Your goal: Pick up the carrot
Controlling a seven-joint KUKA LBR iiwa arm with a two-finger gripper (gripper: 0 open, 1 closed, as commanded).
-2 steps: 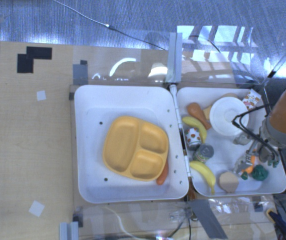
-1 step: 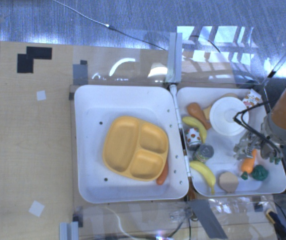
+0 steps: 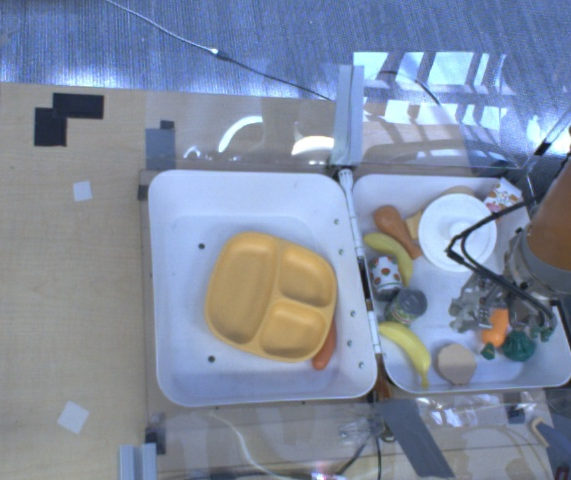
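Note:
The carrot [image 3: 495,327] is small and orange with a green top [image 3: 518,346]. It lies in the right bin [image 3: 563,368] near the bin's front right corner. My gripper [image 3: 481,310] hangs right over the carrot's upper left end and covers part of it. The arm's grey and orange wrist [image 3: 565,230] reaches in from the right edge. Whether the carrot is gripped cannot be made out from this angle.
Sharing the right bin are a white plate [image 3: 457,230], a drumstick [image 3: 395,226], two bananas [image 3: 390,255] [image 3: 408,346], two cans [image 3: 387,276] [image 3: 405,305] and a beige round piece [image 3: 455,364]. The left bin [image 3: 180,268] holds a yellow divided tray [image 3: 270,295] and a sausage [image 3: 325,347].

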